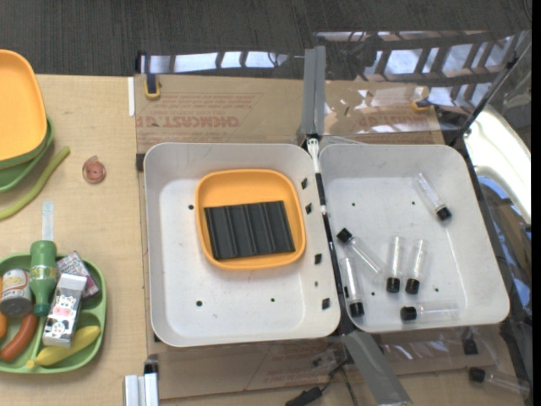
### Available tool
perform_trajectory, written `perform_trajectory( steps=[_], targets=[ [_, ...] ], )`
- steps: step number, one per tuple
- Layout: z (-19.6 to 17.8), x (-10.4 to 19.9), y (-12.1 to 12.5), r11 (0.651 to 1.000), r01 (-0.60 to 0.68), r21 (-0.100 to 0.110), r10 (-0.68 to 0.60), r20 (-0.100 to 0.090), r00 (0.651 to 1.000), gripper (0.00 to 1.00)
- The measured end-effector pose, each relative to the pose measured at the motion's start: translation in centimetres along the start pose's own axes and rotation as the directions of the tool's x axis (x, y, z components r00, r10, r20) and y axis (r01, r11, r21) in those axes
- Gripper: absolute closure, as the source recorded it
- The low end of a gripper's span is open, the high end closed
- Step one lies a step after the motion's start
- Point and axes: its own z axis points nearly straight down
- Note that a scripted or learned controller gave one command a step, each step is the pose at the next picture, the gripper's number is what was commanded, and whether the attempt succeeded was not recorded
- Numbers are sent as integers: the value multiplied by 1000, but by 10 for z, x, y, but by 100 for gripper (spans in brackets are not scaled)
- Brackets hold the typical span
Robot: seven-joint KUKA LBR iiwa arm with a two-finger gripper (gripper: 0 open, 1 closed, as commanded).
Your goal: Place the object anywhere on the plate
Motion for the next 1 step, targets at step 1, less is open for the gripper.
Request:
perform_trajectory(
  steps=[1],
  targets=[
    [4, 22, 39, 974, 224, -2, -224, 0, 974, 0]
  ],
)
